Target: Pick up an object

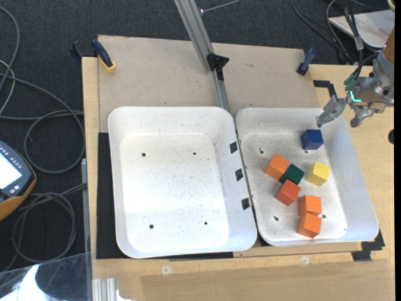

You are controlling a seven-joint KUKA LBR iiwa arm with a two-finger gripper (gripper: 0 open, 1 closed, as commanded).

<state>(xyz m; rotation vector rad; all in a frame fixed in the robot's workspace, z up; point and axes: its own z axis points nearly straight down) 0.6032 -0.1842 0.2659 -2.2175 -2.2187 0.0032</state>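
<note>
— Where do you stand just now?

— My claw (344, 113) hangs over the far right edge of the right bin (360, 187), above the rim. The fingers are spread wide, with nothing between them.

— And what is there to take?

— Six blocks, all in the right bin. The blue block (311, 139) lies nearest me, just below and left of the claw, and stands apart from the rest. Further in sit an orange block (277, 167), a green block (294, 174) touching a red block (287, 192), a yellow block (317, 173), and two more orange ones (309, 215) stacked close near the front. The left bin (119, 130) holds no blocks.

— Which would you choose?

— The blue one, I judge. It has free space on every side, so my fingers can come down either side of it without knocking a neighbour.

— How would you do it well?

— Shift a little left and toward the bin's middle until the block sits square between the fingers, turn the wrist so they meet flat faces, not corners, then come straight down, staying off the sloping wall. Close only when low enough to grip the sides.
</note>
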